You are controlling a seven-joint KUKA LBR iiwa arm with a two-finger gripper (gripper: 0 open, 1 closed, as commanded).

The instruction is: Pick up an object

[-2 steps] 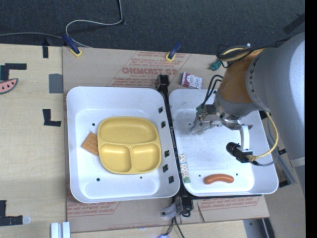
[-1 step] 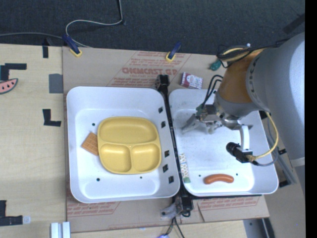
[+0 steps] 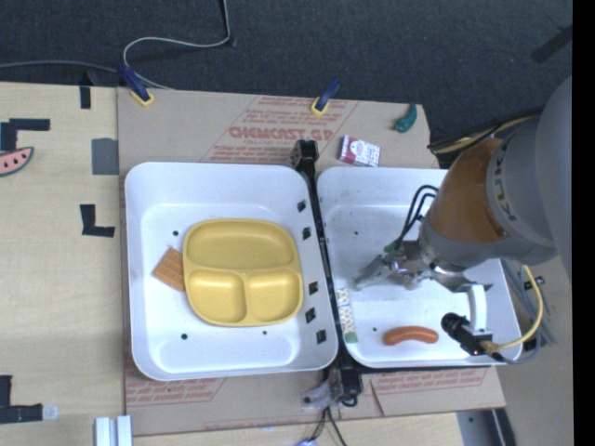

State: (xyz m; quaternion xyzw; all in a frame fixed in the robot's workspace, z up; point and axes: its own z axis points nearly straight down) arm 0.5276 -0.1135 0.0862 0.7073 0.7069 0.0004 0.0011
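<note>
Jaws (image 3: 372, 275) of the arm hung low over the right bin's (image 3: 372, 203) floor; whether spread or pressed together could not be told. Nothing visible between them. Orange sausage-shaped object (image 3: 410, 336) lay near that bin's front wall, apart from them.

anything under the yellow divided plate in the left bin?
A tan flat piece pokes out from under the left edge of the yellow divided plate in the left bin. How far it runs underneath, and anything else below, is covered.
</note>
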